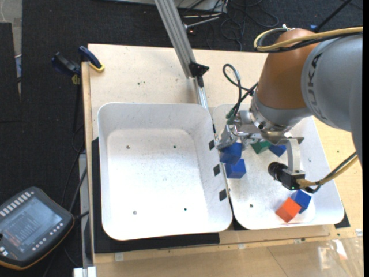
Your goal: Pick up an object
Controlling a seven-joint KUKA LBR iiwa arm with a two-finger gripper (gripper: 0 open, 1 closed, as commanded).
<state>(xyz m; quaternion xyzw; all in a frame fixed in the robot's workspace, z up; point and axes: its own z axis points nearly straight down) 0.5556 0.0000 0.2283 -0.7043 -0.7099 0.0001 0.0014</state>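
Note:
In the right bin [323, 212], my gripper [233, 136] hangs over the left side, just above a blue block [231, 152]. A second blue block [236, 168] lies right below the first one. Under the wrist, a green piece [260, 148] and another blue piece [278, 150] peek out, partly hidden by the arm. An orange block [287, 210] and a blue block [301, 200] sit together near the bin's front right corner.
The left bin [115, 120] lies beside the right one, their rims meeting at the middle. A metal rail [176, 27] slants down from the back to the bins' junction. A black camera unit [282, 175] and cables hang off the wrist.

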